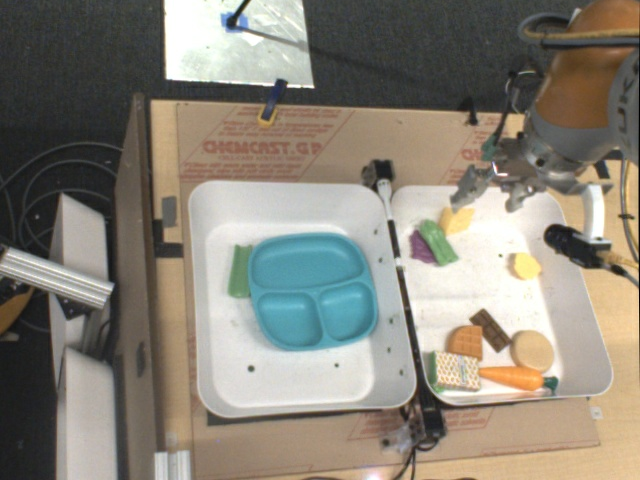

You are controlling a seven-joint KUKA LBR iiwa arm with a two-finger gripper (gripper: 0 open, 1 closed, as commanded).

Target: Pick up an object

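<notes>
Two white bins sit side by side on the counter (300, 138). The left bin (215, 218) holds a green block (239, 270) touching a blue tray (312, 290). In the right bin (575, 298) lie a purple piece (422, 247) under a green piece (437, 240), a yellow wedge (459, 220), a yellow lump (525, 265), a brown bar (489, 330), a cracker (464, 342), a patterned square (457, 371), a carrot (512, 377) and a tan disc (531, 350). The jaws (495, 190) hang spread wide and empty over the bin's far edge, beside the wedge.
</notes>
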